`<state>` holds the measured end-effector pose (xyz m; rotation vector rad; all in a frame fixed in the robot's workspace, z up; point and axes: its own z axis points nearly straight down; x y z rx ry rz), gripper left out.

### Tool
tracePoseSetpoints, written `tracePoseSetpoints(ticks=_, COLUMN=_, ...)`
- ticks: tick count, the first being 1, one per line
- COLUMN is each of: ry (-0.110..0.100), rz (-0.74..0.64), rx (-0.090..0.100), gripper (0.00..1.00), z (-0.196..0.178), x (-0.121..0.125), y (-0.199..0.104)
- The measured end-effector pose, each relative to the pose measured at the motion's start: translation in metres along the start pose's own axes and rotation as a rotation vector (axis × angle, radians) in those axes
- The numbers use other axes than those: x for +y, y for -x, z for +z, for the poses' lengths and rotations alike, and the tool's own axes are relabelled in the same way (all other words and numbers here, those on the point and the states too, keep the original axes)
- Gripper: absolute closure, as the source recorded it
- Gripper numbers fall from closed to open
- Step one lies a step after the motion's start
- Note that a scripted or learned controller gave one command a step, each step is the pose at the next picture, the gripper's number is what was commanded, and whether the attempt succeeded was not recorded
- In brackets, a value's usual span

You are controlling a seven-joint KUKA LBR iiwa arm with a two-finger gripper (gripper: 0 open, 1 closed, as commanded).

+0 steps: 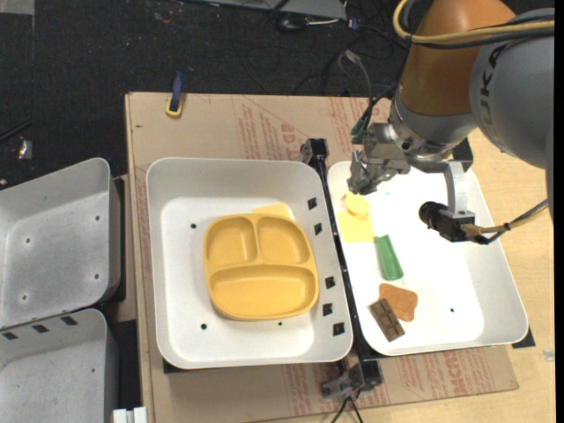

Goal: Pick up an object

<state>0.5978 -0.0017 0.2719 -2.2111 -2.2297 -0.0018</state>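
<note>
The tool (363,181) hangs low over the far left corner of the right bin (493,324), just above a small yellow round piece (356,204) that lies on a pale yellow flat block (357,227). I cannot tell how far the tool is open, and nothing is seen in its grip. Nearer lie a green stick (389,257), an orange piece (401,300) and a brown bar (386,318). The left bin (167,236) carries a yellow divided tray (261,266). I judge this to be the approach step; next it must descend and close on the round piece.

Divided tray (261,267) in left bin (167,236). Right bin (493,280): gripper (363,181) over round piece (356,204) at far-left corner; flat sheet (357,227), stick (389,256), wedge (399,299), block (386,318) in row toward near edge.
</note>
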Motion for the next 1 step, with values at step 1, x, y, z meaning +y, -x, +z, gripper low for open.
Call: tracePoseSetpoints(ticks=1, ry=-0.003, rz=0.001, rx=0.0, gripper=1.0, z=0.0217, x=-0.0038, y=-0.0498)
